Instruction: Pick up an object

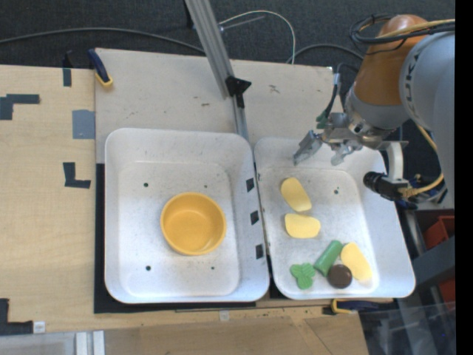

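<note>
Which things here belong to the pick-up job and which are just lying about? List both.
Job: gripper; right bin with three yellow pieces, green toy, brown ball; yellow bowl in left bin.
Lying about: metal pole, cables, yellow-handled clamp.

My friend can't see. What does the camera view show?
A grey robot arm's open claw hovers at the far edge of the right bin, holding nothing. That bin holds three yellow pieces, a green piece and a brown ball; the left bin holds a yellow bowl.
</note>
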